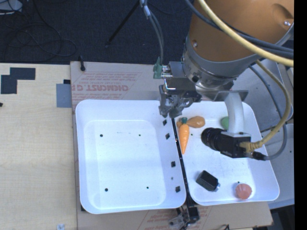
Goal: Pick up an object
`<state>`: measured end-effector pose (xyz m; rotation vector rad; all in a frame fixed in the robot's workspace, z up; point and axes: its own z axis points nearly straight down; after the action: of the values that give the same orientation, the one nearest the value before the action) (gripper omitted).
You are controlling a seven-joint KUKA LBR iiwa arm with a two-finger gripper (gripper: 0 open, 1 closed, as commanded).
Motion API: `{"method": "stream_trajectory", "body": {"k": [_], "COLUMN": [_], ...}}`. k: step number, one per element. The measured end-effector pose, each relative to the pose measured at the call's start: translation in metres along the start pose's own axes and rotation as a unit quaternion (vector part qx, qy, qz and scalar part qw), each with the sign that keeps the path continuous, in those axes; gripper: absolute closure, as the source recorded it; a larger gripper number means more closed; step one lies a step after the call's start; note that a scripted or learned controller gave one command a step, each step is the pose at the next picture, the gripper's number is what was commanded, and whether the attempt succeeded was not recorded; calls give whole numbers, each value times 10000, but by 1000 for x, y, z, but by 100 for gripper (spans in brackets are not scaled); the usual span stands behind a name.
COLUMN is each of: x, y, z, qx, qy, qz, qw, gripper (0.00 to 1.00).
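Against the right bin's left wall: carrot, lying lengthwise just under my gripper.
Looks like a light, stiff, smooth toy; I'd pinch it across the thick upper end, since the taper could slip. Can't tell what my gripper is doing from this angle. Orange lump touches its top, bin divider crowds the left side; black block and pink ball sit well apart.

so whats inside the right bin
The right bin holds a toy carrot, an orange-tan piece, a black block and a pinkish ball. A green object is mostly hidden behind the arm.
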<state>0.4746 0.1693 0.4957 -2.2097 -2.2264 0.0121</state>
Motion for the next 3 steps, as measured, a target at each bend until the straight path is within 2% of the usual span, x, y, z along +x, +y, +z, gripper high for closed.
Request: {"method": "stream_trajectory", "body": {"k": [1,2,3], "x": [12,55,74], "y": [8,21,44], "z": [-44,26,-46], "qx": [-43,14,-59], "qy": [12,-13,17], "qz": [29,19,29], "qw": [10000,10000,10000], "gripper": [100,100,100]}}
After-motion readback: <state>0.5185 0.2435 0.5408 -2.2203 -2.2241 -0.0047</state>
